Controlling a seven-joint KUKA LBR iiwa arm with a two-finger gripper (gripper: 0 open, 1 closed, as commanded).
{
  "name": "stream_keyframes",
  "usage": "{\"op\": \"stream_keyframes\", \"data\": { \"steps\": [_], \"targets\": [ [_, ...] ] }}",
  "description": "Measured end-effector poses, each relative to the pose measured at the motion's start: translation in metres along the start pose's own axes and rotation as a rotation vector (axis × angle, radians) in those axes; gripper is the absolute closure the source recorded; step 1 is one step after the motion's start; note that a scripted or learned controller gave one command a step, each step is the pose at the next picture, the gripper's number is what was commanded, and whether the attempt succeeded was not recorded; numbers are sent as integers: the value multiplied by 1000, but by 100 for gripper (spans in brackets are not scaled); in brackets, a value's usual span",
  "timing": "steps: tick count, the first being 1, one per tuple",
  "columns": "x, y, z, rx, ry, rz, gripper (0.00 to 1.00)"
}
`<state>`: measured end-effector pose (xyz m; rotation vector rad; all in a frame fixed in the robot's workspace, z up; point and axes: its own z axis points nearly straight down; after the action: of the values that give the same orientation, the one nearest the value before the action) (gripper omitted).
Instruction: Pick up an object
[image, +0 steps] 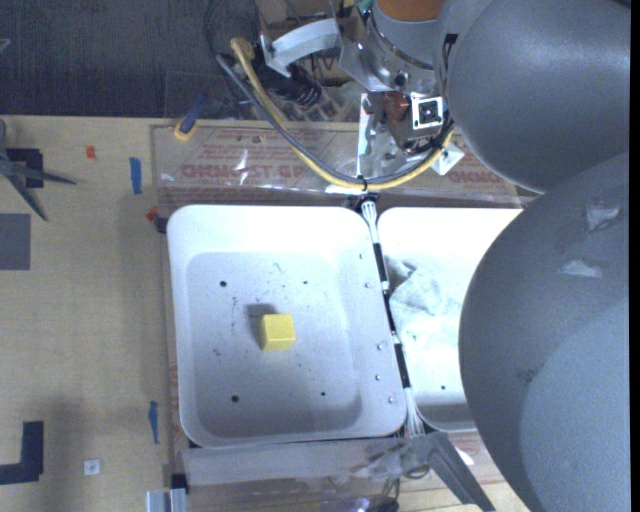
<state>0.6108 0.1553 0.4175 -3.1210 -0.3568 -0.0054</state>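
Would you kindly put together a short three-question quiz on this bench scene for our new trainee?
1. True or false: the yellow block lies in the left bin.
2. What lies in the right bin, near the divider between the bins?
A. a red ball
B. a crumpled whitish object
C. a blue cup
3. Fill in: the yellow block rests near the ______ of its bin's floor.

Key:
1. True.
2. B, the crumpled whitish object.
3. Middle.
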Motion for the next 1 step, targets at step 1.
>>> {"op": "stream_keyframes", "data": {
  "steps": [1],
  "targets": [
    [-33, 39, -17, 2, -9, -261, 100]
  ]
}}
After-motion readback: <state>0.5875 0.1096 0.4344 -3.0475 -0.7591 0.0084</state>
